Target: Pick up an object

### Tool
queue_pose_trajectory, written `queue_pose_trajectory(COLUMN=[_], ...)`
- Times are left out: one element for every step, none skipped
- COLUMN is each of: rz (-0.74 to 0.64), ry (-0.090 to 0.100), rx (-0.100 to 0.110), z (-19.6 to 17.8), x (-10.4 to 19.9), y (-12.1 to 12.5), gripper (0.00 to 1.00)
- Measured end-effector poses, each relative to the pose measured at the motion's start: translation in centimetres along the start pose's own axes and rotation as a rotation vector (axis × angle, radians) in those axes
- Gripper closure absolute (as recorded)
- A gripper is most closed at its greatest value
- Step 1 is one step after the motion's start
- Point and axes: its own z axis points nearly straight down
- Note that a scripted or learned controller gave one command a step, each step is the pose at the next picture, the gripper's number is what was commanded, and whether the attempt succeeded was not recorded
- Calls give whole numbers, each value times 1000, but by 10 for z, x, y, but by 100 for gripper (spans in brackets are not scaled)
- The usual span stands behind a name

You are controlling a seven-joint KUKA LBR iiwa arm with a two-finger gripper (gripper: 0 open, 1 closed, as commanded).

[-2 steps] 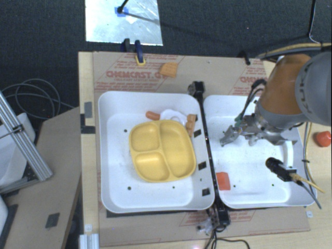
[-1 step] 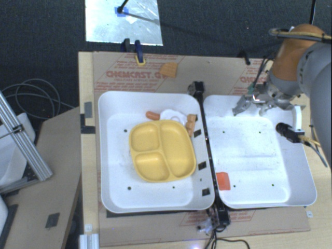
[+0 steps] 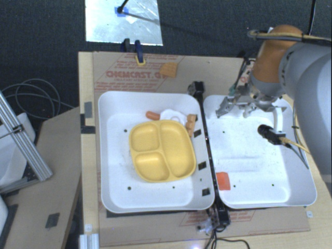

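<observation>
My gripper [image 3: 234,112] hangs over the far edge of the right bin [image 3: 290,191], its two metal fingers [image 3: 223,109] spread apart with nothing between them. A small orange-red block [image 3: 222,180] lies in the near left corner of that bin, well away from the gripper. In the left bin [image 3: 111,191] a yellow divided plate [image 3: 161,150] lies in the middle. Behind it sit an orange sausage-shaped piece [image 3: 152,115], a white object [image 3: 174,116] and a small brown piece [image 3: 191,123].
A black fitting with a cable [image 3: 268,133] hangs from the arm over the right bin's far right part. A tan block [image 3: 168,69] lies on the cardboard behind the left bin. A black clip [image 3: 196,88] sits where the bins meet.
</observation>
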Motion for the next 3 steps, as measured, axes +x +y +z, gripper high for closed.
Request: queue_pose_trajectory(rz=[7, 15, 3], ry=[-3, -11, -10], rx=[-1, -9, -20], z=[-7, -102, -358], x=[-14, -109, -106], y=[0, -26, -36], gripper=[0, 0, 0])
